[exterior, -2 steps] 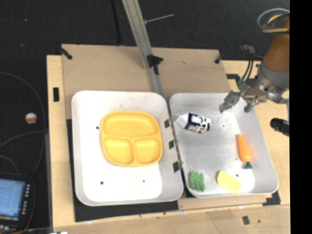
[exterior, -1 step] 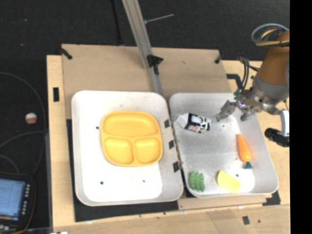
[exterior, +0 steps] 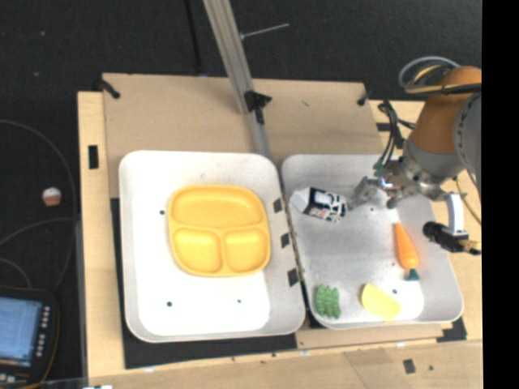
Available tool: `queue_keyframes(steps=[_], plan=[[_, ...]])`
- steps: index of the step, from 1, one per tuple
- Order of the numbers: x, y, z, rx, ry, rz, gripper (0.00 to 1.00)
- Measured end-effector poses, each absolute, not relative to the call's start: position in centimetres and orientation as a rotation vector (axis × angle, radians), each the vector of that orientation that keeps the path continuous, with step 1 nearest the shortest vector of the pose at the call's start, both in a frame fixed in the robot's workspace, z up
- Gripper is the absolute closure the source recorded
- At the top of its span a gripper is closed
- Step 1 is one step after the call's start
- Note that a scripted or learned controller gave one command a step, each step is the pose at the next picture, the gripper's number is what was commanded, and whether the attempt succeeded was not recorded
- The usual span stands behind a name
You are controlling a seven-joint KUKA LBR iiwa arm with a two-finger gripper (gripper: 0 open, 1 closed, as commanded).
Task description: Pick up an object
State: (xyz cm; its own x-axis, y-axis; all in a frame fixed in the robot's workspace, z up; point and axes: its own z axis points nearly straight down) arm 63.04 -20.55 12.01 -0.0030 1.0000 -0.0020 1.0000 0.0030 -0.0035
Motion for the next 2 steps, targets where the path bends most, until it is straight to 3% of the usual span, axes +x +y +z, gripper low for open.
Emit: queue_keyframes(steps=[1,2], plan=[[63.2,-20.6,13.5,-2.221,-2.231,-0.001,1.0],[63.1,-19.9,18.5,-2.222,-2.23,-0.006,1.0]])
